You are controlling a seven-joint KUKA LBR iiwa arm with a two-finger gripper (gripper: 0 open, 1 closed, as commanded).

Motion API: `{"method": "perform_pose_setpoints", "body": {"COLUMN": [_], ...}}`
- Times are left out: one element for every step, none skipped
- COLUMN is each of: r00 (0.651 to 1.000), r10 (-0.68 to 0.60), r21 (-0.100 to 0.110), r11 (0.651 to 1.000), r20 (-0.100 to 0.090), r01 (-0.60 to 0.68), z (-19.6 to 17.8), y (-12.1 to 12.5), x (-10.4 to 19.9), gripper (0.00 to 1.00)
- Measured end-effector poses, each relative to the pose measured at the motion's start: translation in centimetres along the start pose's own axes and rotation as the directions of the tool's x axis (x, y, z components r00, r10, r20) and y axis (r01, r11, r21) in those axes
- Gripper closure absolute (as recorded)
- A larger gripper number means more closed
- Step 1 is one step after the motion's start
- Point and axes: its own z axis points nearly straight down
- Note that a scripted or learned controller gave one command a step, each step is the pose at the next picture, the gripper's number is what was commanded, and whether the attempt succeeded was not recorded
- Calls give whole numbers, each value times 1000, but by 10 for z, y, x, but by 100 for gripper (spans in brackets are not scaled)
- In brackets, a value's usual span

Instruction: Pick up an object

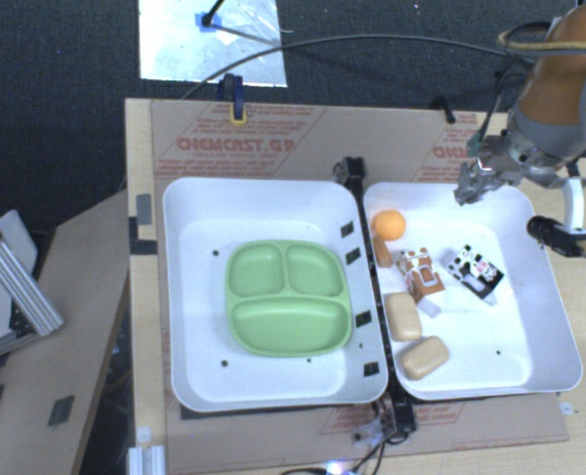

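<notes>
Camera view, from above and at a slant: table point(273, 127) carrying two shallow white bins side by side. Left bin point(189, 226) holding a green divided plate point(289, 297), flat and roughly centred. Right bin point(540, 334) holding the loose pieces: an orange ball point(389, 225) near the upper left corner; a small brown-and-white block point(421, 273) just below it; a black-and-white patterned piece point(474, 271) to the right of that block, tilted, long axis running from upper left to lower right; two tan, rounded blocks point(404, 316) point(424, 356) lower down along the divider, close together, possibly touching.

Arm entering from the right, orange band above the wrist. Gripper point(471, 188) poised over the upper edge of the right bin, near its back wall, apart from every piece. Jaws too small and too shaded to read; open or closed cannot be told. Nothing seen between them.

Relation governing the coming move, as a judgement: all candidates lying below and mostly leftward of the jaws in the picture, that is, nearer the camera. Patterned piece closest, almost directly below; orange ball off to the left at nearly the same depth; tan blocks farthest. Pick not yet made. A descent onto the patterned piece likely to call for jaws set across its short side, given the slanted long axis; crowding beside the brown-and-white block a likely source of a missed grip.
</notes>
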Motion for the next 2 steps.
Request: {"method": "perform_pose_setpoints", "body": {"r00": [1000,1000], "r10": [-1,-3], "r21": [4,8], "r11": [1000,1000], "r20": [-1,-3], "r01": [1,3], "z": [-22,-15], "y": [1,-8], "x": [0,49], "gripper": [100,100]}}
